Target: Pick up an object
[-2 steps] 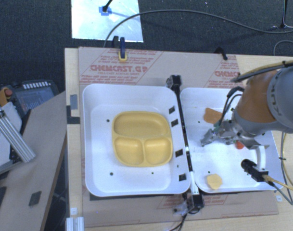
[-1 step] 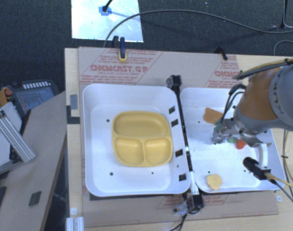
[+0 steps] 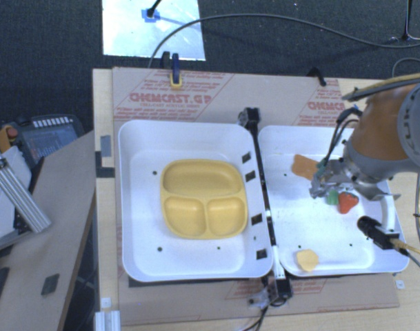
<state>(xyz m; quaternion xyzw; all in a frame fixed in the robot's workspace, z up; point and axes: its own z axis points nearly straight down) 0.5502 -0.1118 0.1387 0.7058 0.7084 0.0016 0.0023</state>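
Nearest the camera, at the front edge of the right bin (image 3: pixel 292 205), a small pale-yellow piece (image 3: pixel 307 259) lies flat on the white floor, close to the front wall and just right of the divider where the two bins meet. Right of it and a little farther back, a black cylindrical part (image 3: pixel 375 232) belonging to the arm's tooling hangs over the bin's right front area.

Left bin (image 3: pixel 137 185): a yellow divided plate (image 3: pixel 203 198) sits near its centre, three compartments, one wide at the back and two smaller at the front. It lies flat, well clear of the bin walls.

Mid-depth, right bin: the gripper (image 3: pixel 325 188) is low over the floor, pointing down and left. Right beside it, on its right side, sits a red strawberry-like toy (image 3: pixel 347 203) with a bit of green at its top, touching or nearly touching the metal of the tool. Whether the toy is between the fingers cannot be told; the gripper's body covers that spot, and its opening cannot be told either.

Just behind and left of the gripper, an orange flat piece (image 3: pixel 305 165) lies on the bin floor, near but apart from the tool.

Farther back, the grey arm (image 3: pixel 385 133) with its orange band fills the right bin's rear corner. Behind the bins, brown cardboard (image 3: pixel 216 95) with red print lies under both, a yellow-and-blue clamp (image 3: pixel 175 71) at its back edge.
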